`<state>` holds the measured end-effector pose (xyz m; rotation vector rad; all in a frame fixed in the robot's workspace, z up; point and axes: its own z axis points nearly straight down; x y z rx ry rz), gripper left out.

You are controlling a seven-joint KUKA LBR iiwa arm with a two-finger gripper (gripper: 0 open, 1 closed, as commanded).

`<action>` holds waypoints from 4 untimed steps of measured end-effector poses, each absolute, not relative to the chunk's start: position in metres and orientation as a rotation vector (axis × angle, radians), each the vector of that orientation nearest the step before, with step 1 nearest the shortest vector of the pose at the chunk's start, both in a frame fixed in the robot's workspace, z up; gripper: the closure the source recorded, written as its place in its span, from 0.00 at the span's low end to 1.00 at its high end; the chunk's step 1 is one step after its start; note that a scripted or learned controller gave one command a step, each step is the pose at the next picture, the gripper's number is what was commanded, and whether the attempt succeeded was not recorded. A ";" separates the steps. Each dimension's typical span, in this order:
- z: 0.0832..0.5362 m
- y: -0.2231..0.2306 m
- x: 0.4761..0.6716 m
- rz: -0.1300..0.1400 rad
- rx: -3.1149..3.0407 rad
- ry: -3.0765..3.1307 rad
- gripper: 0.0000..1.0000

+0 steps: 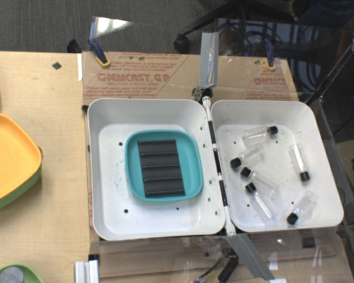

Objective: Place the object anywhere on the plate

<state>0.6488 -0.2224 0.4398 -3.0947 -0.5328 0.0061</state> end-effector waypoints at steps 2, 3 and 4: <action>0.440 -0.222 0.654 0.005 -3.123 -0.323 0.00; 0.439 -0.223 0.652 0.009 -3.123 -0.317 0.00; 0.439 -0.223 0.648 0.008 -3.123 -0.311 0.00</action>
